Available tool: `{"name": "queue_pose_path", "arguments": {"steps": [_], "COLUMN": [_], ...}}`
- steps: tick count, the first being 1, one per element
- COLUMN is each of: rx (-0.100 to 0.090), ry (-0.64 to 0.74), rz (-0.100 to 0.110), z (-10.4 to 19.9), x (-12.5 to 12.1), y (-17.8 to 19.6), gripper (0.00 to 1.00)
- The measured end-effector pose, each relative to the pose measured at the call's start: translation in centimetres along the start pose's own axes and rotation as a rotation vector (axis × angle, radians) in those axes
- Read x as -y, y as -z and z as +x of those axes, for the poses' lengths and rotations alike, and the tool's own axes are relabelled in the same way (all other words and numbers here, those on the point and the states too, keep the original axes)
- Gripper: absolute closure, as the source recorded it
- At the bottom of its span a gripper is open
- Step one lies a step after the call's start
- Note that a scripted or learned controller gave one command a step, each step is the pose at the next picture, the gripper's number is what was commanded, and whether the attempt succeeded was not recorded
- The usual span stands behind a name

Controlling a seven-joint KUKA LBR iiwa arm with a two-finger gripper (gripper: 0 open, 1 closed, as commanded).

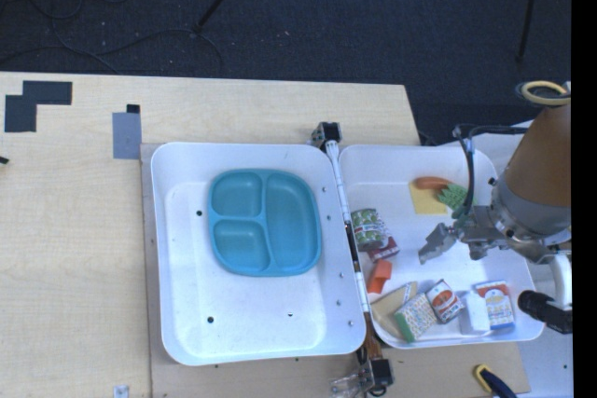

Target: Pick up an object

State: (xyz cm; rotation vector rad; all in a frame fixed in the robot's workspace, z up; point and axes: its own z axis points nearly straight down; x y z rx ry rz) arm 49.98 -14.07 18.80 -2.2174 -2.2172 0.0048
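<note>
Over right bin [401, 158], jaws [438, 244] spread wide, holding nothing, above small packets [446, 303]

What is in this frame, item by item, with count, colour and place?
Shallow white plastic bins: 2, white, side by side on the bench; left, right.
Sectioned teal plastic plate: 1, teal, in left bin.
Carrot-like toy with green top: 1, orange and green, right bin, far side.
Yellow flat piece: 1, yellow, under that toy.
Green-labelled packet: 1, green and white, right bin near the divider.
Small orange block: 1, orange, right bin.
Small printed cartons: several, white with red or blue, right bin, near edge.
Grey arm with orange band: 1, from the right.
Pincer: 1, grey, over right bin.
</note>
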Motion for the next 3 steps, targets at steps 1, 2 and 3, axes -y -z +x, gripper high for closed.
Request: {"name": "queue_pose_path", "arguments": {"steps": [1, 2, 3], "rx": [0.000, -0.003, 0.000], "ry": [-0.001, -0.004, 0.001], "rz": [-0.005, -0.004, 0.000], "z": [-2.7, -2.7, 6.1], "x": [2.3, 2.2, 1.8], "y": [-10.0, -9.1, -0.3], "gripper": [0.00, 1.00, 1.00]}}
